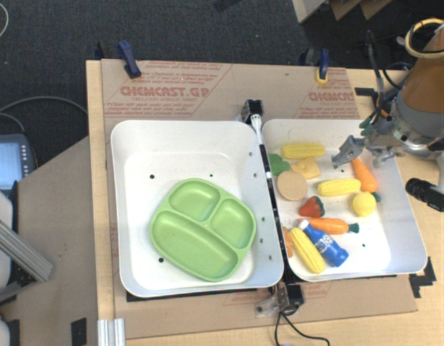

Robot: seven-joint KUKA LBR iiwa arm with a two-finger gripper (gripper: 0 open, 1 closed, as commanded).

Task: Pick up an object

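My gripper (366,153) hangs over the far right part of the right bin (402,254). It stands open, one grey finger (346,152) spread to the left and the other to the right, with nothing held between them. Just below it an orange carrot (365,175) lies in the bin, its upper end near the gap between the fingers. Around the carrot are a yellow corn cob (339,187), a lemon (364,205) and another corn cob (303,151).
The right bin also holds a tan round piece (292,187), a tan block (306,168), a green piece (278,164), a red strawberry (312,207), a second carrot (334,226), a blue bottle (329,245) and a third corn cob (306,249). A green divided plate (202,228) lies in the left bin (135,157).
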